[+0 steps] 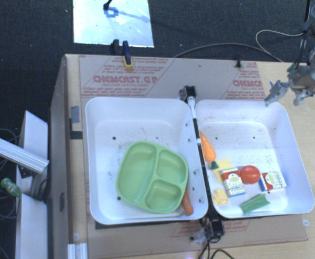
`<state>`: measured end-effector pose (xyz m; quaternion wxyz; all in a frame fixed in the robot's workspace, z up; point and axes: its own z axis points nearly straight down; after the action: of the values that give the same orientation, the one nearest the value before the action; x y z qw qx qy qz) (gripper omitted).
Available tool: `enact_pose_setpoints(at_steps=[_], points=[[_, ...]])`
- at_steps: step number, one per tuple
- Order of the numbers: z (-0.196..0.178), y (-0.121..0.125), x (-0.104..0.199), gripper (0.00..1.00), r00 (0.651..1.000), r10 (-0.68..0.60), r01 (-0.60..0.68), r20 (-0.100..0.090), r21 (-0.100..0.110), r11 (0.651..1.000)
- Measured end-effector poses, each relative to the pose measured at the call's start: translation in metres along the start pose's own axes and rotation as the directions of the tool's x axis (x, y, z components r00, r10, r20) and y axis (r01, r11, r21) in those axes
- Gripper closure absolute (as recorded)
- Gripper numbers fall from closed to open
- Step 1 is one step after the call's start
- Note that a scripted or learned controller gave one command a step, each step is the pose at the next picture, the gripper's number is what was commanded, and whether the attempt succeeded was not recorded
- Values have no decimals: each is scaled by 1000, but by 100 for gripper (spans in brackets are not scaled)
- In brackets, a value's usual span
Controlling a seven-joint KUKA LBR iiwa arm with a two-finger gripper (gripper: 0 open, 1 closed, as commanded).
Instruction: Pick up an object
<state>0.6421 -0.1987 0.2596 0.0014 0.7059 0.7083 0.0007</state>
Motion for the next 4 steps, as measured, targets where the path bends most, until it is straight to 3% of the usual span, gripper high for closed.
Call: enact_pose_setpoints(at_steps=[1, 2, 3, 4], points=[[157, -52, -7, 0, 1000, 3, -3, -2, 8, 1000], [175, -52, 68, 0, 1000, -1, 1, -2, 2, 1000], [174, -92, 98, 0, 1000, 4, -4, 4, -2, 1000], [164, -91, 100, 100, 1000, 3, -3, 1, -2, 1000]])
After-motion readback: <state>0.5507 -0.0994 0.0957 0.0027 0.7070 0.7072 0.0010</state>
